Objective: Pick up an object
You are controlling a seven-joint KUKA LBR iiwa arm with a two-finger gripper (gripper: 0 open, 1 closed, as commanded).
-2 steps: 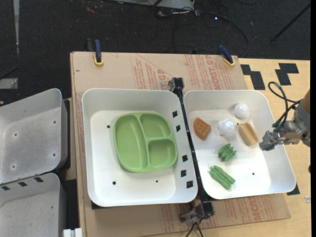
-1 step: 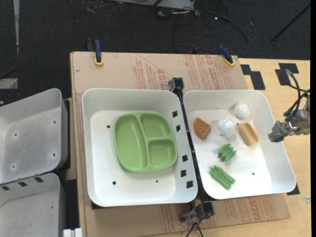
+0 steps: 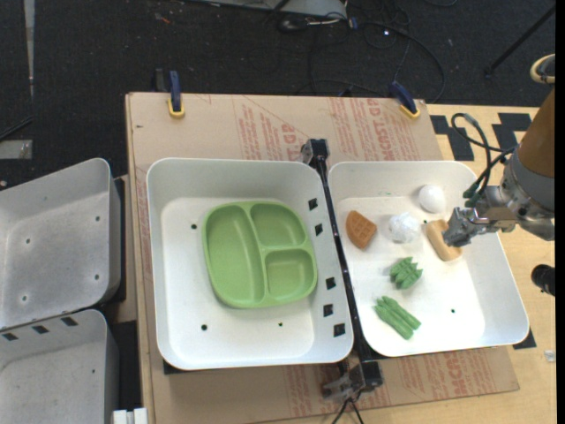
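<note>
Where the arm reaches in from the right, the claw (image 3: 460,228) is seen low over the right bin (image 3: 494,325), directly above the upper end of a tan block (image 3: 443,242). Whether its fingers are spread or closed cannot be told, since they are blurred against the block, and no object is seen held between them. The block is judged the likeliest target: it lies just under and slightly left of the claw, with its long axis running from upper left to lower right, so a grasp across its short width would be called for. Other things are set further left: a white ball (image 3: 432,198) up and left of the claw, a crumpled white piece (image 3: 403,228) beside the block, an orange waffle (image 3: 360,229) beyond that, and two green items (image 3: 402,294) nearer the front wall. A green tray (image 3: 260,254) is seen in the left bin (image 3: 177,325), well apart from the claw.
</note>
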